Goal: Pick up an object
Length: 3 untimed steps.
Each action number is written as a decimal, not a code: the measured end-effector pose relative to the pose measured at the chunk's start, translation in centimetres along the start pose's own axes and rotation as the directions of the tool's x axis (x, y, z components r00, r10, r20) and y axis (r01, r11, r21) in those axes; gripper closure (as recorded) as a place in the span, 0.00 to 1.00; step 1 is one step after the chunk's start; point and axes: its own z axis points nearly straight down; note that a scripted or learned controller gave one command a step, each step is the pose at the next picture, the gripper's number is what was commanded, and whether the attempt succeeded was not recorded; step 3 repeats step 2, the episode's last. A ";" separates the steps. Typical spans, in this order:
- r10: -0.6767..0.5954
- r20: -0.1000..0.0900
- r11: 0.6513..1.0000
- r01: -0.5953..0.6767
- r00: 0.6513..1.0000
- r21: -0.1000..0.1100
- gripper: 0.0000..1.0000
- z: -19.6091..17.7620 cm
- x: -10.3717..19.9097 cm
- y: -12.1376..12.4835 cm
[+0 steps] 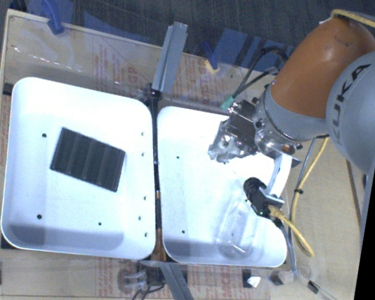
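Note:
A dark grey ribbed rectangular pad (pixel 89 158) lies flat in the left bin (pixel 33 95), a little left of its middle. A clear, see-through cup-like object (pixel 237 227) lies in the right bin (pixel 173 232) near its front right corner. My gripper (pixel 226 147) hangs over the upper middle of the right bin, up and to the left of the clear object and apart from it. Nothing shows in the gripper.
A metal divider bar (pixel 170 57) rises at the back between the bins. The arm's grey and orange body (pixel 322 68) covers the right bin's back right corner. A yellow cable (pixel 295 231) loops beside the bin's right rim. Brackets (pixel 177 297) stick out at the front.

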 end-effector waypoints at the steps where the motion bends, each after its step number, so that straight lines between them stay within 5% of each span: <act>1: -0.411 0.000 0.911 0.411 0.911 0.000 1.00 1.1 -4.5 1.9; 2: -0.239 0.000 0.971 0.239 0.971 0.000 1.00 5.4 0.7 0.9; 3: -0.239 0.000 0.971 0.239 0.971 0.000 1.00 5.4 0.7 0.9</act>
